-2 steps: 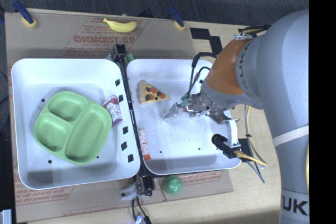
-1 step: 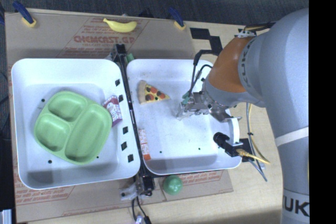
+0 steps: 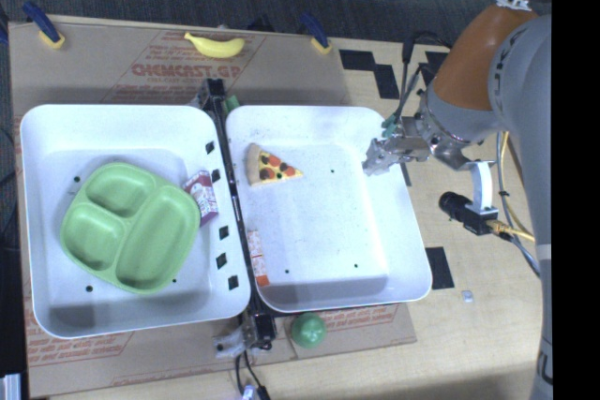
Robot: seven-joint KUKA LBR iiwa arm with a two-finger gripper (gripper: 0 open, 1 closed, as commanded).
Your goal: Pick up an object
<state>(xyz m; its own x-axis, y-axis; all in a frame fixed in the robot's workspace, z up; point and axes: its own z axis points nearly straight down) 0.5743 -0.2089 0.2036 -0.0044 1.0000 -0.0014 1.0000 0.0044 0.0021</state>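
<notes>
One candidate: pizza slice (image 3: 270, 167), a toy lying flat in the right bin (image 3: 375, 239), near its upper-left corner, just beside the divider (image 3: 230, 201).
Gripper (image 3: 382, 155): hovers at the right bin's right rim, well apart from the slice; whether it is wide or narrow, I cannot tell.
Approach: probably cross leftward, then descend straight over the slice's middle.
Risk: a flat piece likely slips; straddle the narrow width.
Left bin (image 3: 37, 201): green tray (image 3: 127, 225), small packet (image 3: 202, 195).
</notes>
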